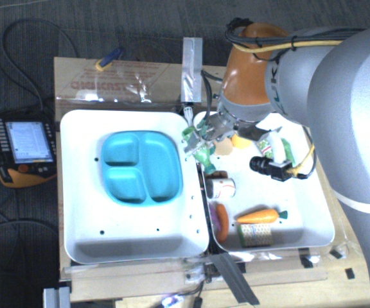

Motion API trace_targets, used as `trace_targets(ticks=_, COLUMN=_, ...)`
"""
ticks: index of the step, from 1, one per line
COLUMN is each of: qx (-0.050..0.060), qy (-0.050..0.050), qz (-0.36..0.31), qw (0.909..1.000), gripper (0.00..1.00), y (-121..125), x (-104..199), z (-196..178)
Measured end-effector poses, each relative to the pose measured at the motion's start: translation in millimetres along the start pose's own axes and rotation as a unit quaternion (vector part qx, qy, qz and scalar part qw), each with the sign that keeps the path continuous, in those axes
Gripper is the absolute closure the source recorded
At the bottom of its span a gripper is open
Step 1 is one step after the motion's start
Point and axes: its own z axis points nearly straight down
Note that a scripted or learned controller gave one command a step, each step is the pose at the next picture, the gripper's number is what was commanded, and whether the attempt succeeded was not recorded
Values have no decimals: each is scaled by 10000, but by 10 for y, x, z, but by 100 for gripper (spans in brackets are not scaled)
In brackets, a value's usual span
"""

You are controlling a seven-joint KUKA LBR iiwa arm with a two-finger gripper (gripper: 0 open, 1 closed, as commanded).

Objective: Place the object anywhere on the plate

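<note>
Clearly, your gripper (201, 140) hangs at the right bin's (300, 236) far-left corner, over a small green object (194, 141); whether it is gripped, I cannot tell. It looks light and rigid, so take it across its middle before carrying it left to the blue plate (140, 167).

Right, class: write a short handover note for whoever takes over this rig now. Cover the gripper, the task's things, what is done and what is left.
Gripper: over the left edge of the right bin, with a green object at its tip; a firm hold cannot be confirmed.
Blue plate: in the left bin, with nothing on it.
Toy carrot lies in the right bin.
Done: nothing placed yet.
Left: get an object onto the plate.
</note>
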Motion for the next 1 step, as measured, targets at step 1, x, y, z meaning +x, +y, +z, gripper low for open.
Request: trace_targets(ticks=1, qx=0, qy=-4, qz=-2, qw=10000, gripper=0, y=0, x=-2, z=-2)
